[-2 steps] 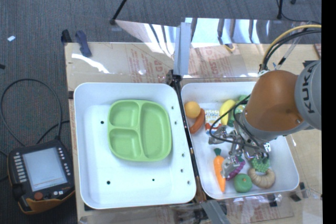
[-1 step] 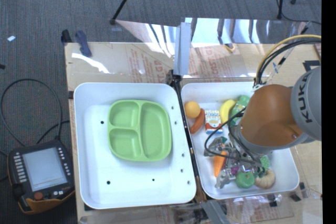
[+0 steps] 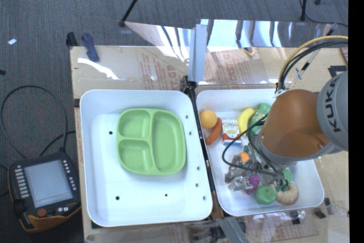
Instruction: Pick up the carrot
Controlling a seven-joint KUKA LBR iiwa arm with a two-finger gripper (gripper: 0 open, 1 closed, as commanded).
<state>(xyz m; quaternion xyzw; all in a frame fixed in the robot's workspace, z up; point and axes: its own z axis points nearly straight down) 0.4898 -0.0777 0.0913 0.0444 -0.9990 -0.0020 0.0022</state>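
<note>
Carrot: right bin's left edge, well left of pincer; pincer state cannot be told.

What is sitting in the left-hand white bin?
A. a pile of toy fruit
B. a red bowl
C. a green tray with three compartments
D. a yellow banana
C: the left bin holds a green divided tray with three compartments, while the toy fruit lies in the right bin.
</note>
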